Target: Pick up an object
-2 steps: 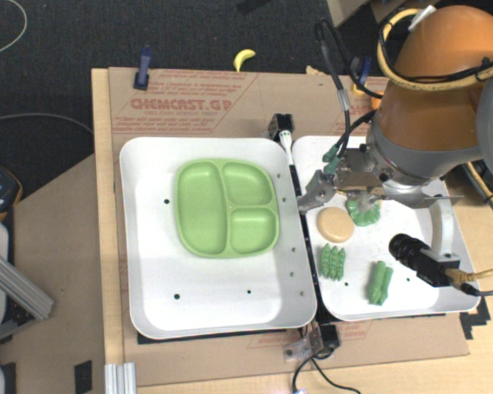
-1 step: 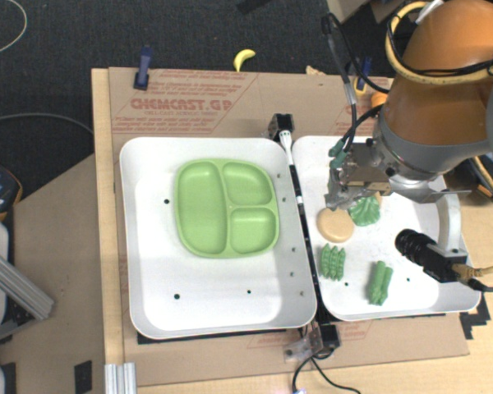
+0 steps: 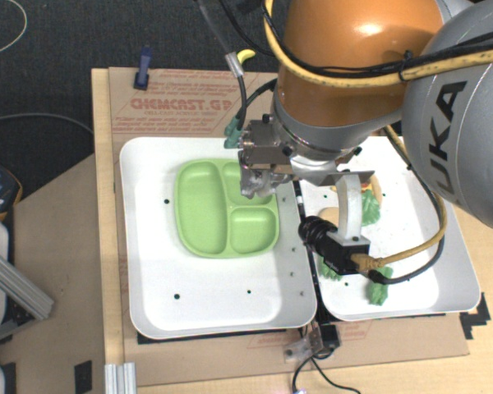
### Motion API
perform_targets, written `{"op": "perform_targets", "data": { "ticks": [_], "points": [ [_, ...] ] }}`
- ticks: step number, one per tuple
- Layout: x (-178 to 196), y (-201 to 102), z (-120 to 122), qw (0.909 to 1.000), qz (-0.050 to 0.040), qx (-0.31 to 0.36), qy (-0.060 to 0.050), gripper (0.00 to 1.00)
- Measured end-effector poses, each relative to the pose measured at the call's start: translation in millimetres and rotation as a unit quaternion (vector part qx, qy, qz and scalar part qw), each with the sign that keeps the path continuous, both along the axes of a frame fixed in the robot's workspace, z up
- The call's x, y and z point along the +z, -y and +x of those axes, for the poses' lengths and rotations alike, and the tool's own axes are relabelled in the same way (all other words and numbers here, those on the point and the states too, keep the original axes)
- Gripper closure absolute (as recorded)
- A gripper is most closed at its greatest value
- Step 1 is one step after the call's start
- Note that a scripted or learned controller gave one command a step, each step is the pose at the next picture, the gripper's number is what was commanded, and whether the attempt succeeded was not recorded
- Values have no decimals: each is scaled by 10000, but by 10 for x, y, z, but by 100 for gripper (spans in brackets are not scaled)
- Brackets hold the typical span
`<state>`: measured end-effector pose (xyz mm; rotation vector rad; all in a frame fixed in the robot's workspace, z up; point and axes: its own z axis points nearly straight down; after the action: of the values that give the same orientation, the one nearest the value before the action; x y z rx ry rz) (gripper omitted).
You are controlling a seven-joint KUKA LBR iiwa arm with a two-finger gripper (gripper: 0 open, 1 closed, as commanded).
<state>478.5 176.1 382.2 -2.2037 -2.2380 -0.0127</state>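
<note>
You've got the hand (image 3: 257,183) low over the far right part of the green tray (image 3: 218,212) in the left bin (image 3: 148,245). Can't tell its state, arm's in the way. No lift evident: pick prob. not done, tray flat in bin.

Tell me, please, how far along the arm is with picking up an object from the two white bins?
Done: the gripper is low over the left white bin, at the right rim of the light green divided plastic tray. In hand: nothing visibly lifted; the tray lies flat on the bin floor. Left: grasping and raising an object. Small green pieces lie in the right white bin, partly hidden by the arm.
</note>
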Motion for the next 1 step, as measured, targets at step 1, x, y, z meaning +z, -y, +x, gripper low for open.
{"op": "perform_targets", "data": {
  "ticks": [1],
  "points": [
    [86,79,13,10000,-29,-68,-8,100]
  ]
}}
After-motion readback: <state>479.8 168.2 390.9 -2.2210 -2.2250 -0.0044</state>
